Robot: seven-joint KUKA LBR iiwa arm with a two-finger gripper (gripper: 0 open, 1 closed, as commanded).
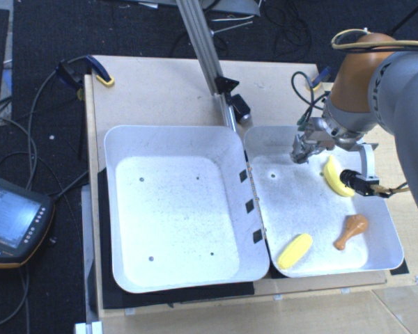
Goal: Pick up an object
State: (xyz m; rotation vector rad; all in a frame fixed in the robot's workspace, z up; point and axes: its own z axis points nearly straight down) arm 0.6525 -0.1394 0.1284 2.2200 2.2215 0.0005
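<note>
You see a pale wooden bench (167, 89) on dark carpet, with cables and a handheld screen (14, 218) at its left. The gripper (301, 152) hangs low in the right bin (279, 169); whether it grips anything, you cannot tell. Just beside it lies a banana (332, 177); nearer the front are a yellow corn cob (295, 250) and a brown drumstick (351, 231).

light: even, bright overhead | shadows: soft, faint | glare: mild on white bins (174, 141) | focus: slightly soft
</note>
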